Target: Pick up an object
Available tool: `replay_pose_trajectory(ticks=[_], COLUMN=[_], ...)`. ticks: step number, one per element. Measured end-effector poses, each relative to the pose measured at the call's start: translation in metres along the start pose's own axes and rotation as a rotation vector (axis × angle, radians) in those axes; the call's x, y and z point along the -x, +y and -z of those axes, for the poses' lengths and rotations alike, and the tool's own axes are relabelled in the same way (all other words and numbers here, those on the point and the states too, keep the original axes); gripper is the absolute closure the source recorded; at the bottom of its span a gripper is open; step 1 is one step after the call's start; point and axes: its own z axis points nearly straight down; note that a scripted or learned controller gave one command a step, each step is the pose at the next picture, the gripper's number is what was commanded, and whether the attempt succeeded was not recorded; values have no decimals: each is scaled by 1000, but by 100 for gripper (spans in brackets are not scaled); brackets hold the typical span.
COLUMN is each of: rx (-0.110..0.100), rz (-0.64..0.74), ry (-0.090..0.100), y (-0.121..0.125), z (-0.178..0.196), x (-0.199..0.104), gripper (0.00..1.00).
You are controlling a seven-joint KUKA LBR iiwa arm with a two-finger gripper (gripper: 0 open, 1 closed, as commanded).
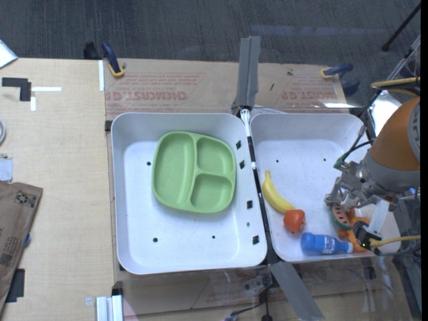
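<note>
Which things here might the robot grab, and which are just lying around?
To grab, in the right bin: banana, tomato, blue bottle, orange toy by the gripper.

Lying about: green plate in the left bin, clamps, cardboard.

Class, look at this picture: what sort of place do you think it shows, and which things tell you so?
Probably a robotics lab test bench. A robot arm reaches over two white bins, which hold a green divided plate and toy-like items such as a banana; clamps hold down the cardboard backing.
</note>
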Motion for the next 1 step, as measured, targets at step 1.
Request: replay_pose_trajectory(ticks=[1], rx=[5], rz=[295], ry=[0], y=[24], z=[94], x=[-70], gripper=[100])
